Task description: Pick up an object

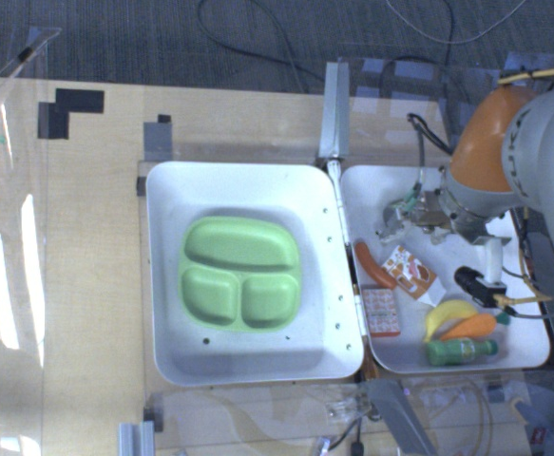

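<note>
1. The arm [533, 150] reaches in from the right, over the right bin [376, 183].
2. Its gripper [402, 218] hangs low over the bin's upper part; I cannot tell if it is open or closed.
3. The left bin [162, 255] holds a green tray [241, 272].
4. In the right bin lie a red sausage [372, 265], a snack packet [410, 271], a small card [382, 312], a banana [445, 315], a carrot [470, 327] and a green bottle [461, 351].
5. The writing is too small to read.

We look down from one fixed camera above the surface [77, 283], tilted at a slant, far enough to take in both bins; the arm [519, 150] enters from our right.
</note>
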